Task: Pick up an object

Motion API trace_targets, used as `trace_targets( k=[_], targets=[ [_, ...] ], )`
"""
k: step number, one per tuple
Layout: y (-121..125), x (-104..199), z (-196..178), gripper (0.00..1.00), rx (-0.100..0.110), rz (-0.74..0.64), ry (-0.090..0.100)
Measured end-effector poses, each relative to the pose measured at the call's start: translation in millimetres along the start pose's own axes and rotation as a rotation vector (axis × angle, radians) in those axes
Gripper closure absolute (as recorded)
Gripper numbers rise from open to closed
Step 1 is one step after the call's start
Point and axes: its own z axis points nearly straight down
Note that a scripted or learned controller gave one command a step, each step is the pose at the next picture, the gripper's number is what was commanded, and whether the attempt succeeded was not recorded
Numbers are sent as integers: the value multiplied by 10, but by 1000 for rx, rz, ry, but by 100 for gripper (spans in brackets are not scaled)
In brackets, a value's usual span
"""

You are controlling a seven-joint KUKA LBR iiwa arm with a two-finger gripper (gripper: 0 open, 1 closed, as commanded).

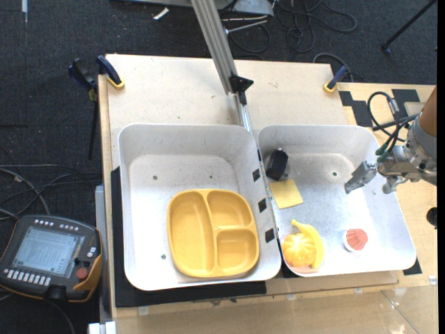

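A yellow three-compartment plastic plate [212, 233] lies flat in the near half of the left bin. In the right bin, a small black block [277, 163] sits far left by the dividing wall, touching a flat pale-yellow square pad [287, 193] just nearer. A yellow-and-orange soft toy [304, 247] rests at the near left corner. A small red-and-white round piece [356, 239] lies to its right.

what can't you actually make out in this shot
- Gripper: camera view, small and blurred over the right bin; open or shut is unclear.
- Arm: cut off by the right edge.
- Black object: too small and dark to identify.
- Yellow toy: too blurred to name.
- Handheld controller: lower left; screen unreadable.
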Motion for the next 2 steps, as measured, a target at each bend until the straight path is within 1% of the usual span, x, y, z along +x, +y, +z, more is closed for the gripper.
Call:
trace_targets(
  k=[1, 2],
  targets=[
    [0, -1, -1, 0, 0, 1, 0],
    [-32, 28, 635, 0, 6, 3, 2]
  ],
)
